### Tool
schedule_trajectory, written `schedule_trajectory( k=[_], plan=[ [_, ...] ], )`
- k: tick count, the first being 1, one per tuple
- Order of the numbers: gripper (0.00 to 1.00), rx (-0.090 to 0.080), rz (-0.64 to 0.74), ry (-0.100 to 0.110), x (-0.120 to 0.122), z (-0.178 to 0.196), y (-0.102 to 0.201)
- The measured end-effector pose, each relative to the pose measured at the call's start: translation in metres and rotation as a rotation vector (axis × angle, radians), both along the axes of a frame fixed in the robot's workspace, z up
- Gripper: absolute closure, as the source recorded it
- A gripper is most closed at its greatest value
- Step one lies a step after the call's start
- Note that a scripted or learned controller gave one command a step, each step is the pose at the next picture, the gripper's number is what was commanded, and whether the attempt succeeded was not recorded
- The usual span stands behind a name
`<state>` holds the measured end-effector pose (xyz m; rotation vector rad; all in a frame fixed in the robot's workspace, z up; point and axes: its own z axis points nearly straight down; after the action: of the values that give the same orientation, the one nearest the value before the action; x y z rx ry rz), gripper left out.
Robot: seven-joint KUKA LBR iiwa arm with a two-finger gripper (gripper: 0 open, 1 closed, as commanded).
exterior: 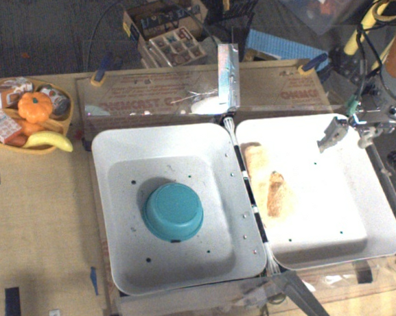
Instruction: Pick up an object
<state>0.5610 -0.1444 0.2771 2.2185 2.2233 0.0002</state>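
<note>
A teal bowl (174,211) lies upside down in the middle of the left bin (115,151). In the right bin (356,229) a pale bread roll (256,162) lies against the left wall, and a browner baguette-like piece (276,194) lies just below and right of it. My gripper (334,134) hangs over the upper right part of the right bin, well away from both bread pieces, with nothing seen between its fingers.
A wooden bowl (22,117) with a toy pumpkin, a banana and small boxes sits at the bench's far left. A cardboard panel (178,90) stands behind the bins. Cables and machine parts (374,49) crowd the right side.
</note>
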Motion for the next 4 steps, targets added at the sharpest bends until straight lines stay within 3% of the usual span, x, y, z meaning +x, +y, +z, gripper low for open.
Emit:
schedule_trajectory(
  k=[1,2,3,4],
  plan=[
    [0.0,0.0,-0.023,0.001,0.006,-0.155,0.041],
    [0.0,0.001,0.061,-0.011,0.001,-0.186,0.048],
    [0.0,-0.001,0.139,-0.002,0.054,-0.092,0.067],
    [0.0,-0.002,0.303,-0.004,0.04,-0.055,0.046]
  ],
)
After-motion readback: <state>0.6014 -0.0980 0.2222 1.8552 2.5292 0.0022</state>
